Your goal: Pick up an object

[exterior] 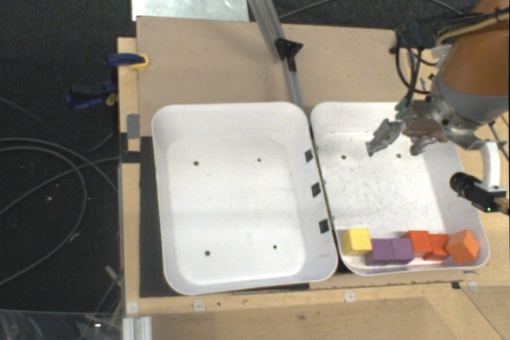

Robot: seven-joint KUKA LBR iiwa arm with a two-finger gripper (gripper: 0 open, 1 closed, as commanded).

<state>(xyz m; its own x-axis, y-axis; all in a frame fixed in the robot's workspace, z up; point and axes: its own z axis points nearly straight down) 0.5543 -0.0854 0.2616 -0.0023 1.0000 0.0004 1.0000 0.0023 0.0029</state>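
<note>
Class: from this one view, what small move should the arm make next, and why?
Probably carry the pincer toward the near edge of the right bin. It hangs at the far end, apart from the yellow block, purple block and orange blocks.

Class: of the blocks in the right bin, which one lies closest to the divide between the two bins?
The yellow block, leftmost in the row; purple and orange sit further right.

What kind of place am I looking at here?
Most likely a robotics lab: a robot arm reaches over two white bins on a plywood bench, coloured blocks lie in one, and cables trail over the floor.
</note>
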